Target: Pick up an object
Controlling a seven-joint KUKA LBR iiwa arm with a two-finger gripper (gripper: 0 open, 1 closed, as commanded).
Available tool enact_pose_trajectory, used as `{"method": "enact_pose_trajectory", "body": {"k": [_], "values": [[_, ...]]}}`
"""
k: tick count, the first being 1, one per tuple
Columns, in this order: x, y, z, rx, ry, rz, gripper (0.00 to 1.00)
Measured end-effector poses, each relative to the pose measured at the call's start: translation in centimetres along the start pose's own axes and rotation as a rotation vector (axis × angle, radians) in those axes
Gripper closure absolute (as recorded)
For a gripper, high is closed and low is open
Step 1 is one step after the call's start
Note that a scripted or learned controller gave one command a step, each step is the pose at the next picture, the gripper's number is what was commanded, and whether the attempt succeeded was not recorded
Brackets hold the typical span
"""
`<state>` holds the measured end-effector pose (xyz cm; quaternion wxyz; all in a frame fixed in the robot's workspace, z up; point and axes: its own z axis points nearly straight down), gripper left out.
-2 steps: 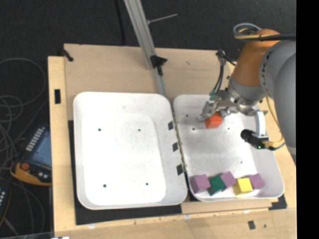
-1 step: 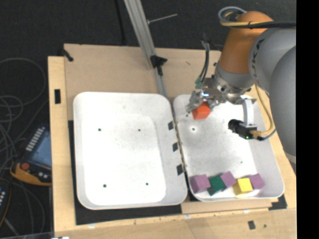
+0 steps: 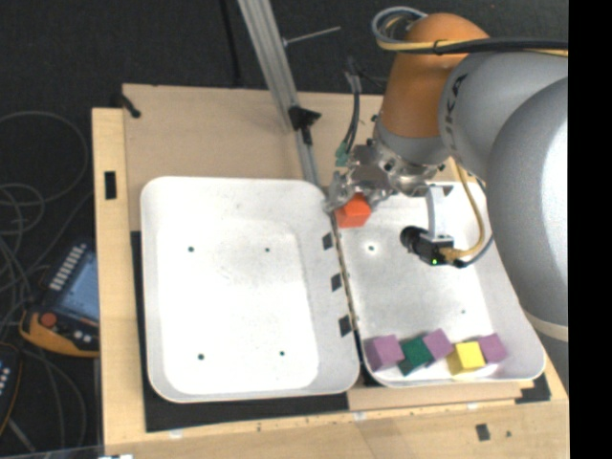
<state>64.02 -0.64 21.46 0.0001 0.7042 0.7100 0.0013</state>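
Observation:
My gripper (image 3: 356, 199) hangs over the far left corner of the right bin (image 3: 449, 295), under the orange band of the arm. A small orange-red block (image 3: 353, 212) sits between its fingertips, and the fingers are shut on it. The block appears lifted slightly off the bin floor, close to the divide between the two bins. Along the right bin's near edge lies a row of blocks: a purple one (image 3: 384, 351), a green one (image 3: 416, 355), another purple one (image 3: 438, 341), a yellow one (image 3: 468, 357) and a third purple one (image 3: 492, 347).
The left bin (image 3: 229, 285) lies beside the right one, their rims meeting near my gripper. A slanted metal pole (image 3: 277, 65) rises just left of the gripper. A black cable fitting (image 3: 426, 244) hangs from the wrist over the right bin.

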Motion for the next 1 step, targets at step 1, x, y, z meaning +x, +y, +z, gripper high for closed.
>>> {"method": "enact_pose_trajectory", "body": {"k": [1], "values": [[4.43, 1.28, 0.1, 0.001, -0.001, 0.002, 1.0]]}}
